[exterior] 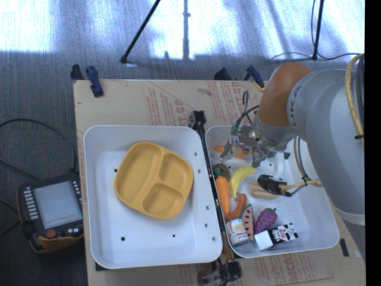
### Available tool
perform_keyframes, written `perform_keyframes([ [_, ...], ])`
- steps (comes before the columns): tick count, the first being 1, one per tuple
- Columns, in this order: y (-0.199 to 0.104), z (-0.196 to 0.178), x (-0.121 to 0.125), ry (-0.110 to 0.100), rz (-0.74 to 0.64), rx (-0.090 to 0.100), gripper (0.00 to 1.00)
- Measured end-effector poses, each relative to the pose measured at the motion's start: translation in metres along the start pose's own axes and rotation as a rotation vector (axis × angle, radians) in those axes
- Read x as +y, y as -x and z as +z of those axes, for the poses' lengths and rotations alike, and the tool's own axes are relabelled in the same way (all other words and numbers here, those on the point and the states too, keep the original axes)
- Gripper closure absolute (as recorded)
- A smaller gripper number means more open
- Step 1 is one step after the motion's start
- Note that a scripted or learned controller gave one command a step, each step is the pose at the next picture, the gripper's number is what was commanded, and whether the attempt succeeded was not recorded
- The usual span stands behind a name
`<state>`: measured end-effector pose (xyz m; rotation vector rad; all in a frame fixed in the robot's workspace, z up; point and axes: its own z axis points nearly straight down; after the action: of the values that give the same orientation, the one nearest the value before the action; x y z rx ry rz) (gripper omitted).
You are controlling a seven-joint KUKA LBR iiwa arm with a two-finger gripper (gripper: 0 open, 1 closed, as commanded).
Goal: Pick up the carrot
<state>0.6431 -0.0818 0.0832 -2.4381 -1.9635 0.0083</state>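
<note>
Carrot (222, 193) lay untouched on the floor of the right bin (315, 219), below and left of the pincer (249, 146), close but apart. Banana (240, 177) sat between them. How wide the pincer stood, I couldn't tell, nor anything in its grip. Pick not yet made: descent, closing and lift all remained.

Grey carpet (36, 100) striped with sunlight, tripod legs (143, 25) behind bench (149, 94)
</note>
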Motion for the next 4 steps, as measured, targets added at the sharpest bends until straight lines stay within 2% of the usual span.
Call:
perform_keyframes([
  [1,0.0129,-0.0007,0.0024,0.003,0.221,-0.002,0.00],
  [2,0.0147,-0.0017,0.0012,-0.006,0.550,-0.003,0.00],
  [3,0.0138,-0.0075,0.0005,-0.013,0.541,-0.007,1.00],
  [4,0.0132,-0.0073,0.0004,-0.014,0.540,-0.007,0.00],
])
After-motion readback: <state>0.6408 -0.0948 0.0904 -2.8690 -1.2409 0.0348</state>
